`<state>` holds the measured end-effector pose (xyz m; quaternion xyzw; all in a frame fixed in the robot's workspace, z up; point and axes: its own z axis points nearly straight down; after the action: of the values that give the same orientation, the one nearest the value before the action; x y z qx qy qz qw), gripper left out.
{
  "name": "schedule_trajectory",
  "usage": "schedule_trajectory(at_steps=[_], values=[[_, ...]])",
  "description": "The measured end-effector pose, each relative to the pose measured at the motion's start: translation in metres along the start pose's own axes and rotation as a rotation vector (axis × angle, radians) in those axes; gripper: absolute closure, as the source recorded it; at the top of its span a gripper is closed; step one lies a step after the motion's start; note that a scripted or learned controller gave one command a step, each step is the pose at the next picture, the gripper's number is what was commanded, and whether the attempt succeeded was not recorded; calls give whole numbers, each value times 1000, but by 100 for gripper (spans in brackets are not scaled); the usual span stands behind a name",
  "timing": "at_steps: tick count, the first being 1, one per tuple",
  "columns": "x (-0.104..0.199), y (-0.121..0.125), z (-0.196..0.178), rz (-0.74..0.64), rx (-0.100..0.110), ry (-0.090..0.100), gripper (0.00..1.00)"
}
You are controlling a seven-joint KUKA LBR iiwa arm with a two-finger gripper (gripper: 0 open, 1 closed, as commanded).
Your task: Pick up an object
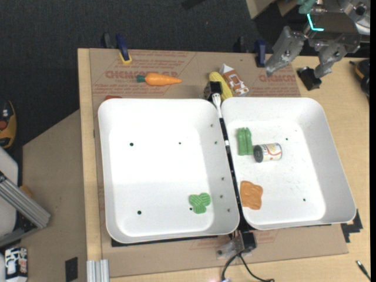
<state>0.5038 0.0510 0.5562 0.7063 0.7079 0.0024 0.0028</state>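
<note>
From the overhead camera you see the metal two-finger claw (301,63) raised above the bench's far right corner, its fingers (281,56) spread wide with nothing between them. Below it sits the right shallow white bin (329,157). In that bin, well below the claw and a little to its left, lies a small can with a white and orange label and dark lid (268,153), on its side. Just left of the can is a green block (244,141); farther down lies a flat orange piece (251,195). Far down-left of the claw, the left white bin (117,175) holds a green leafy clump (200,202). Left of the claw, on the board behind the bins, lies an orange toy carrot (160,80).
</note>
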Motion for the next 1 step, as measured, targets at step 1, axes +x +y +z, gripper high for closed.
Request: schedule_trajectory(at_steps=[1], values=[[0,1,-11,-1,-5,0,100]])
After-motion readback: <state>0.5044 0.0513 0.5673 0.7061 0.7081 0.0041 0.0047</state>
